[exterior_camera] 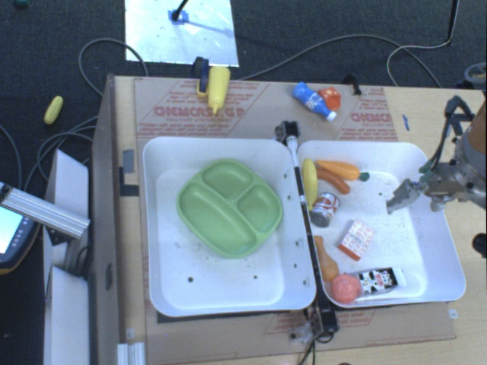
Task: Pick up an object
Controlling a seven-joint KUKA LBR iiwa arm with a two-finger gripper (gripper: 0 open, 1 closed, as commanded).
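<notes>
Whether the gripper (399,198) is clenched or released cannot be told from the camera view: its tip is showing as one blurred grey shape, pointing down and left over the right bin (445,238), and nothing is showing in its grasp. It is hanging above a bare patch of white floor, apart from every object.

Candidate objects are lying in the left half of that bin. A yellow banana (310,181) is leaning against the divider, with an orange carrot (338,168) and a brownish sausage (335,183) lying just beside it. Below them a small can (325,206) is lying tilted. A red-and-white box (356,239) is sitting nearest the gripper. Further down, an orange pear-like piece (326,258) is lying near a pink ball (346,288), and the ball is touching a black-and-white packet (378,280).

The left bin (163,226) is holding a green divided plate (230,206).

The arm (468,177) is being cut off by the frame's right side. Labels on the can, box and packet are too small to read.
</notes>
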